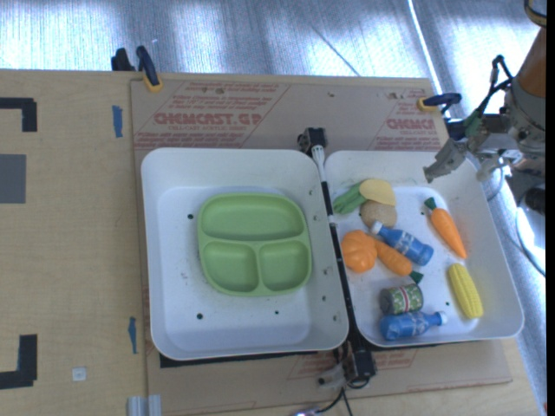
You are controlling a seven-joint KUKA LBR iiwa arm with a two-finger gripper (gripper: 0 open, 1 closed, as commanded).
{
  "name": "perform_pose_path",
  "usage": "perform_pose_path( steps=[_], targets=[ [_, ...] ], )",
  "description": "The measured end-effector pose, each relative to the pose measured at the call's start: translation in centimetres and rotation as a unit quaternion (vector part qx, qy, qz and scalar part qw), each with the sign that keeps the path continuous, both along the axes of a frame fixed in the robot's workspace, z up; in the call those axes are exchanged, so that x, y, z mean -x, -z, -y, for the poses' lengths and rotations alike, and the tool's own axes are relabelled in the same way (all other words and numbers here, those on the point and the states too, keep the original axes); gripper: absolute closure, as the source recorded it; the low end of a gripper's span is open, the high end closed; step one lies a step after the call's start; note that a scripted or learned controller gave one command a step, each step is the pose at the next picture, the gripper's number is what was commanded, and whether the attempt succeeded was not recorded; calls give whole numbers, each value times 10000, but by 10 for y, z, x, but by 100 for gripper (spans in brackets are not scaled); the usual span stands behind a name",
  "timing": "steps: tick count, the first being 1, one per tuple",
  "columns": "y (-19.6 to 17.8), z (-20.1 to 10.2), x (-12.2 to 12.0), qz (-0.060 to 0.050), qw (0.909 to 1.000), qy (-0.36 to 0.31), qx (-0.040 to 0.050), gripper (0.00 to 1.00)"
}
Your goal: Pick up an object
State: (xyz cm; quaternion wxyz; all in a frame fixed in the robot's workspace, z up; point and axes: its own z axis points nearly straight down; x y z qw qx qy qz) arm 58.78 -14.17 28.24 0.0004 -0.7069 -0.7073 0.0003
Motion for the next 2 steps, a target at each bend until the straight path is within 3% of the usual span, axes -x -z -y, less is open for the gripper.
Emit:
perform_pose_path(
  steps=[1,2],
  targets=[
    [114,53,25,-6,10000,8,3,0],
    [196,43,24,29,10000,1,11,0]
  ],
)
